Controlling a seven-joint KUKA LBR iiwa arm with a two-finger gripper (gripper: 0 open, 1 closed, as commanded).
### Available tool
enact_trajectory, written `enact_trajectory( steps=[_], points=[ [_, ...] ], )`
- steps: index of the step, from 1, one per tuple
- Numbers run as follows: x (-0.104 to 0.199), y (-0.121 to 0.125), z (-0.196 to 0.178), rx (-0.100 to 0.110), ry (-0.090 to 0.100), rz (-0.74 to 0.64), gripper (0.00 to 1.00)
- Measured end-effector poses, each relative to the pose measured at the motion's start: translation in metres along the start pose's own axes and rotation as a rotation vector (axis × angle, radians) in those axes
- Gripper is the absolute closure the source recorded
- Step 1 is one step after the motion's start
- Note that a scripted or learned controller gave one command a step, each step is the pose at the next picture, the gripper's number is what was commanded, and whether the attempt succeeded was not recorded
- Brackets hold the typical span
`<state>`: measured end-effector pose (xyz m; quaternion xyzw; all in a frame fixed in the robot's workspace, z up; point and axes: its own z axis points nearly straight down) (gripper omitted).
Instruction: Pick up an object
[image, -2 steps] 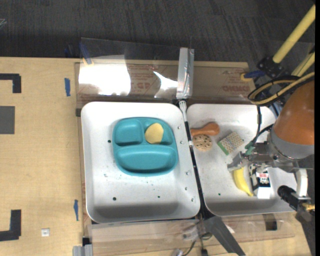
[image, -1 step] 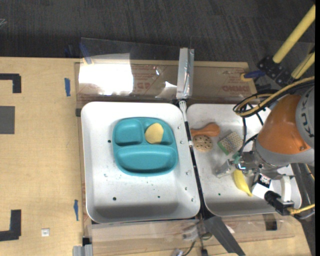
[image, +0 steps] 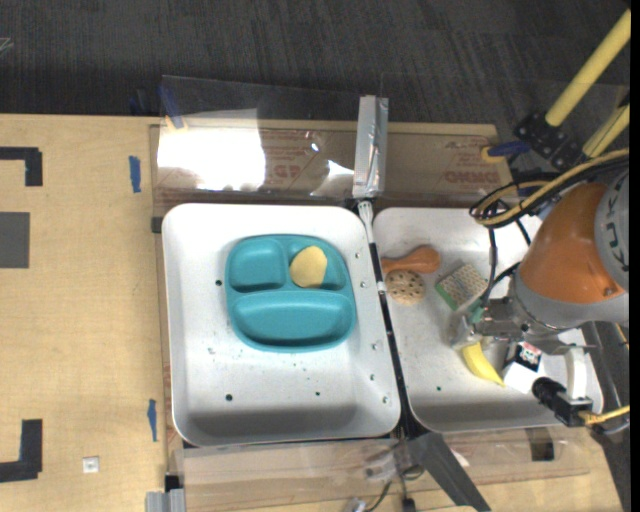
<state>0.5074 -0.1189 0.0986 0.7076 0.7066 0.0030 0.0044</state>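
2 bins (image: 200, 400), 1 tray (image: 290, 315), 1 banana (image: 482, 365)

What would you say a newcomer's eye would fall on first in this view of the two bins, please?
Most likely the teal divided plastic plate in the middle of the left white bin, with a round yellow food piece in its upper right compartment. Next comes the grey arm with its orange band reaching over the right white bin, where a yellow banana, a brown speckled cookie and an orange drumstick-shaped toy lie.

Tan bench (image: 80, 330) with two white bins side by side: left bin (image: 270, 400), right bin (image: 440, 390).
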Motion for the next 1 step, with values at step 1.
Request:
enact_trajectory(
  steps=[1],
  points=[
    [0.0599, 0.0494, -0.0881, 0.004, 0.003, 0.044, 1.0]
  ],
)
